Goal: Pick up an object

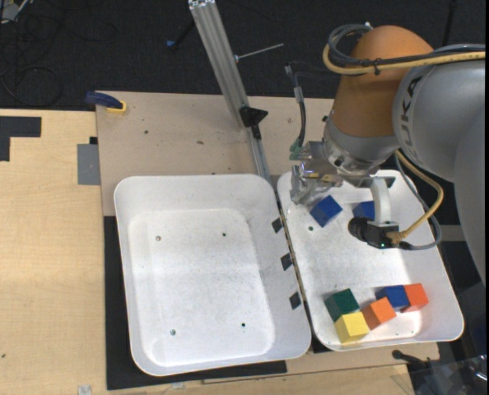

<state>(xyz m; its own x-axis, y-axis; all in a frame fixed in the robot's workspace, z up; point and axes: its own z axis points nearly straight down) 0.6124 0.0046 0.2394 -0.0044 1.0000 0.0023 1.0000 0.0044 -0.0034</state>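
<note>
Right bin (pixel 442 323): far corner hidden under arm (pixel 393 81). Arm cut off at right edge. 1 blue block (pixel 363 211) partly covered.

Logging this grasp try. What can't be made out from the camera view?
- Gripper: finger state unreadable; the wrist covers it from above.
- Blue block beside the gripper: whether it is gripped, touched or resting on the right bin cannot be told.
- Second blue object: partly hidden by gripper hardware.
- Right bin's far end: covered by the arm.
- Block cluster: edge contact too small to judge.
</note>
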